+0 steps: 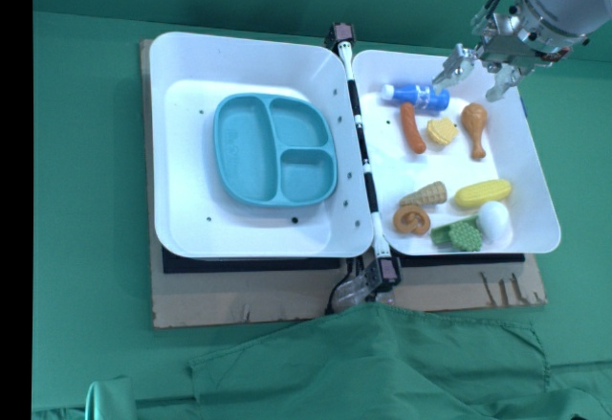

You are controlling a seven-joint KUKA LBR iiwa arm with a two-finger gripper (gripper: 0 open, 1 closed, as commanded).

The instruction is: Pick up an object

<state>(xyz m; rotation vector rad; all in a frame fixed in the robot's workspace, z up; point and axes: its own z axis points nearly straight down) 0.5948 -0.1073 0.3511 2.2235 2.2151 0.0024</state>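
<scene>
My gripper [480, 79] hangs open over the far edge of the right bin [540, 203], with nothing between its fingers. Just below and left of it lies a blue bottle [421, 97]. A chicken drumstick [474, 126] lies right under it. Nearby lie a red sausage [412, 128] and a small yellow piece [441, 132]. Further toward the front are a corn cob [483, 192], a white egg [493, 219], a green broccoli [461, 234], a waffle cone [426, 194] and a pretzel [411, 219].
The left bin [182, 83] holds a teal divided plate [275, 149]. A rail with black clamps [356, 136] runs between the bins. Green cloth [382, 365] bunches up at the front of the bench.
</scene>
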